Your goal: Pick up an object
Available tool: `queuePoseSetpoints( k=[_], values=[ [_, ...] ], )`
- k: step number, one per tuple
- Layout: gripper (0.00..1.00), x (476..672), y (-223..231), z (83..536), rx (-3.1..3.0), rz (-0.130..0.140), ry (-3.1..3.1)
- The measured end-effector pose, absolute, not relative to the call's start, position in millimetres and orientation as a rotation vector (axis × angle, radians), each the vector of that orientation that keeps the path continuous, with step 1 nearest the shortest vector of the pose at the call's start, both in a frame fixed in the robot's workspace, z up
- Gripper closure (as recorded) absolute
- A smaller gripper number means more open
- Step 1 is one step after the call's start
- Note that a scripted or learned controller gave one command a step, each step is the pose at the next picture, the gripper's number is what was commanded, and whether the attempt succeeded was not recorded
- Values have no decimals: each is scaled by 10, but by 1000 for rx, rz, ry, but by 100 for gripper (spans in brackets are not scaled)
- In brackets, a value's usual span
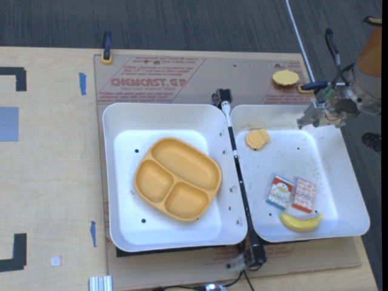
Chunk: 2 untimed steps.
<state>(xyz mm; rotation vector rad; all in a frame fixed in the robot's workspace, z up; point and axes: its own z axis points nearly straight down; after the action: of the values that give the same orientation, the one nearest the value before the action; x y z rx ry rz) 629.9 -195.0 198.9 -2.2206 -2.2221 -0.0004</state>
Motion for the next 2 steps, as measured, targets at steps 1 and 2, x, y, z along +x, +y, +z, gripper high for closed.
queuePoseSetpoints(
  k=[1, 2],
  values=[
    [0, 6640, -1820, 860, -2222, -3, -2226],
    [0, 5842, -1268, 856, -2222, -3, -2224]
  ],
)
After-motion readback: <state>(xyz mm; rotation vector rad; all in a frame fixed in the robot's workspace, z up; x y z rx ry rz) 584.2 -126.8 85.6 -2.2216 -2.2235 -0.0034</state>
